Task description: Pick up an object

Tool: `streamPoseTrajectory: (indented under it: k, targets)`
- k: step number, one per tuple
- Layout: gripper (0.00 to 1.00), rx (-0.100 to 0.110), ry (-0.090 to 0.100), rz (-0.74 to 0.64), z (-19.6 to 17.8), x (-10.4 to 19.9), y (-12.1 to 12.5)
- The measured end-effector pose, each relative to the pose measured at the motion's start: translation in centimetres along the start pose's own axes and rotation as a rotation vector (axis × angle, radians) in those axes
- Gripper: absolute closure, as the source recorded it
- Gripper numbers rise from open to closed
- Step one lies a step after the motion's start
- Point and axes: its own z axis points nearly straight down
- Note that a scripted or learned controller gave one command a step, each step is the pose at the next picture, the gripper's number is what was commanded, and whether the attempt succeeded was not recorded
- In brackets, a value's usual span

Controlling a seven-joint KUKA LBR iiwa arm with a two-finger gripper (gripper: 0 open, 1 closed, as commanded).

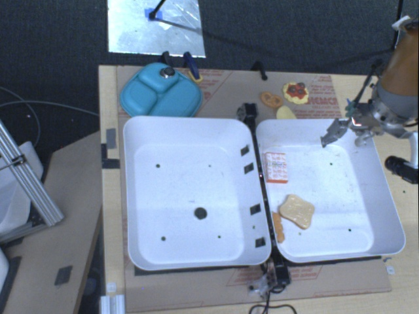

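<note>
At the far left of the bench, behind the bins, a blue divided tray lay on the cardboard, with a small grey knob on its top. In front of it sat the left bin, a shallow white tub; the one thing on its floor was a small dark round disc, near the middle and toward the front.

Behind the join of the two bins, three small toy foods rested on the cardboard: an orange piece, a pale yellow piece and a round one with red topping.

The right bin held a white card with red print against its left wall, a tan slice of toy bread further forward, and a thin orange stick just beside the bread, along the left wall.

The gripper hung over the right bin's back edge, well apart from the bread. Nothing was seen between its fingers; how wide they stood could not be told.
</note>
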Motion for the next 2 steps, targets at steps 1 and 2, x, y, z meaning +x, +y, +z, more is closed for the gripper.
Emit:
streamPoseTrajectory:
  k: [1,2]
  targets:
    - [0.0,-0.003,-0.001,0.004,12.5,-3.3,-0.9]
    - [0.0,-0.014,-0.005,0.001,11.6,-3.2,-7.0]
